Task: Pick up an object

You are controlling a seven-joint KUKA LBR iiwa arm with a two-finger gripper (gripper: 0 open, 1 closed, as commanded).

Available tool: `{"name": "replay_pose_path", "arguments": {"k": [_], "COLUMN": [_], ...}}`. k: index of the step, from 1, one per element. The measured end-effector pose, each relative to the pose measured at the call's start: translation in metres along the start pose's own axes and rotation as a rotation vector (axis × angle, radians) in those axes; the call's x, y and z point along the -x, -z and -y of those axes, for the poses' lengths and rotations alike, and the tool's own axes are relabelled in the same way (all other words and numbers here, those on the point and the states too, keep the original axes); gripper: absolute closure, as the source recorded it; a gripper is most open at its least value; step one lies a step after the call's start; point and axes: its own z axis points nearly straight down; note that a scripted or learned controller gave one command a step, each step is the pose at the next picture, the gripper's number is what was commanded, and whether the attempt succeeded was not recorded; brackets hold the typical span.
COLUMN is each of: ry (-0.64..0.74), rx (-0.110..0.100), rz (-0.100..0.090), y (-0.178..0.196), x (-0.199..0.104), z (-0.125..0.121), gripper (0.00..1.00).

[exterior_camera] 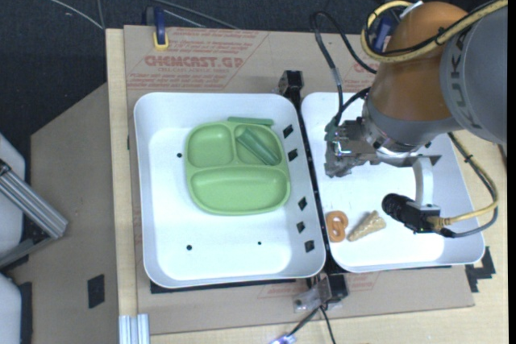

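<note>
Orange and ring-shaped, one pretzel-like piece [336, 225] is lying on the floor of the right bin [459, 247], near its front left corner. Just beside it, one tan cone-shaped piece [365, 227] is resting, its long axis slanting, narrow tip pointing up and to the right, wide end toward the orange ring. Those two are the loose things in that bin. Above them the gripper [339, 161] is hanging over the bin's left part, apart from both pieces; whether its fingers are spread or pressed together cannot be told. In the left bin [161, 238], one green divided plate [236, 169] is sitting with one green stick-like piece [258, 145] in its upper right compartment. Both bins are standing on the table [121, 197].
</note>
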Motion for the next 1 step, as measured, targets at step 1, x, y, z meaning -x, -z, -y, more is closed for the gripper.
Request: {"name": "replay_pose_path", "arguments": {"k": [1], "ry": [0.0], "rx": [0.005], "rz": [0.001], "y": [0.0083], "x": [-0.0537], "z": [0.0024], "gripper": [1.0]}}
